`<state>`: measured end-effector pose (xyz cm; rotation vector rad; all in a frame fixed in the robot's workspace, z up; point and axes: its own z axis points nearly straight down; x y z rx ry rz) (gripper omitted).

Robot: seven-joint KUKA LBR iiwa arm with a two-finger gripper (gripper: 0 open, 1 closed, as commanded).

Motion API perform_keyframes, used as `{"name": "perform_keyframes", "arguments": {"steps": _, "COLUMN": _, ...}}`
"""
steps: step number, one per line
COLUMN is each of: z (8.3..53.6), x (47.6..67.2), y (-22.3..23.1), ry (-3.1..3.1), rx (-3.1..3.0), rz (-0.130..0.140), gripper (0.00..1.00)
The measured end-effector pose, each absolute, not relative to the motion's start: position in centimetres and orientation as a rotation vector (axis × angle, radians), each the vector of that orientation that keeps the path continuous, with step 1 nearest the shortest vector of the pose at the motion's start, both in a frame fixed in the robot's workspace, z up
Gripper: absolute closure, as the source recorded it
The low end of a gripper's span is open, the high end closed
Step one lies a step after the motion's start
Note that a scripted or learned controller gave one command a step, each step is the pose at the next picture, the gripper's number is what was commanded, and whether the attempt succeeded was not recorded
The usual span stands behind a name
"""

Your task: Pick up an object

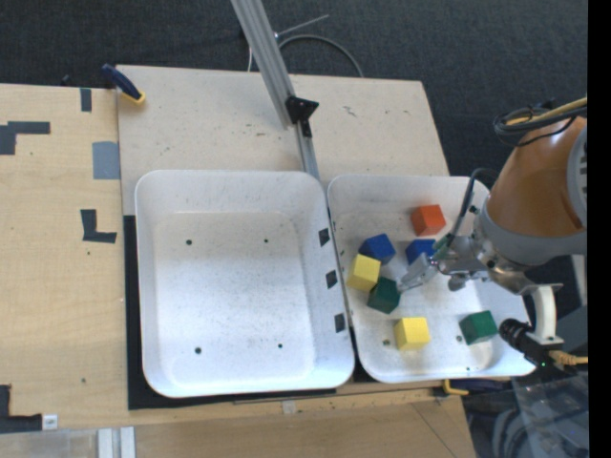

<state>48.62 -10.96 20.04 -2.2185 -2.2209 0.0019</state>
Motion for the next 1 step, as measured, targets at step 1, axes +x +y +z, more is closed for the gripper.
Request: {"name": "perform_keyframes", "arguments": {"steps": 1, "z": 20.05, "x": 48.62, "y": -10.98, "ry": -2.221, "rx": -2.219, "rz": 0.002, "gripper": 0.00}}
